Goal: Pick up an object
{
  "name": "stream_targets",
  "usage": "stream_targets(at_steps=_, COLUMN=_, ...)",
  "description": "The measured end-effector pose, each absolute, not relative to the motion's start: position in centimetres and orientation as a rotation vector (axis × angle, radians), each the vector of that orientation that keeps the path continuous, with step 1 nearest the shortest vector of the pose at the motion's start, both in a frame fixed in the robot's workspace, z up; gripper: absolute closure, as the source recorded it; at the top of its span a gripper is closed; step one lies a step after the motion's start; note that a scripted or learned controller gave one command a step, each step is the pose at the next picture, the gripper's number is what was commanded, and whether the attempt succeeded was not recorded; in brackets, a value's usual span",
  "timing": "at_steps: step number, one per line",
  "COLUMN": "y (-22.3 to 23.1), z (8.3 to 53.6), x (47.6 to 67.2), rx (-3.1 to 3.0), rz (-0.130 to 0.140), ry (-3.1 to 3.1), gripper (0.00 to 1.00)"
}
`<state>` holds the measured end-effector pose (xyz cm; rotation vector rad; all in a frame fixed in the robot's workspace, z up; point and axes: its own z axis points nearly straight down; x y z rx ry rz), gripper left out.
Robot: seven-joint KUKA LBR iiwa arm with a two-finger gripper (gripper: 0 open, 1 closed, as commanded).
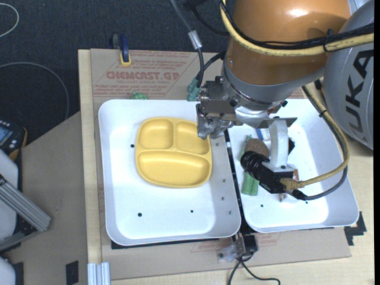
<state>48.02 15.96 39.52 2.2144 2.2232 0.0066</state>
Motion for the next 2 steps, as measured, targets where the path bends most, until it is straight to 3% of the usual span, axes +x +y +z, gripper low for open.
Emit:
stream_targets(at_steps=1, y=16.0, z=40.5, x=48.1, rx=2.211, rz=0.009, ry=2.224, gripper=1.0)
stream_targets(at_steps=2, y=10.6, z=46.5, x=48.0, rx=2.224, rz=0.01, ry=2.212, gripper=1.0)
